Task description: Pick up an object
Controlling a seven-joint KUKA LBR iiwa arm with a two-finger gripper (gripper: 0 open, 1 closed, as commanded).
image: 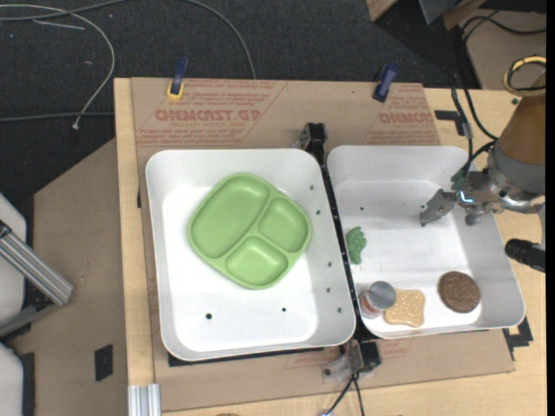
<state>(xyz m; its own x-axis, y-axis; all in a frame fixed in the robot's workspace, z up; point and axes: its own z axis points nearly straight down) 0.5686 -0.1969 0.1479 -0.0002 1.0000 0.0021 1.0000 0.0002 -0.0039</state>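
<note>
The right bin (395, 165) holds a small green leafy piece (355, 243) at its left wall. Along its front sit a little grey and red can (378, 296), a tan cracker-shaped piece (406, 308) and a round brown patty (459, 291). My gripper (453, 214) hovers over the right bin's far right part, behind the patty, and is open. One finger (432, 211) points left, and nothing sits between the two. A green divided plate (250, 230) lies in the left bin (173, 319).
The bins sit side by side on a cardboard-covered bench (260, 102), with black clamps (313, 135) at the seam and blue clips (179, 74) at the back edge. Cables (473, 137) hang by the arm at right. White floor shows mid right bin.
</note>
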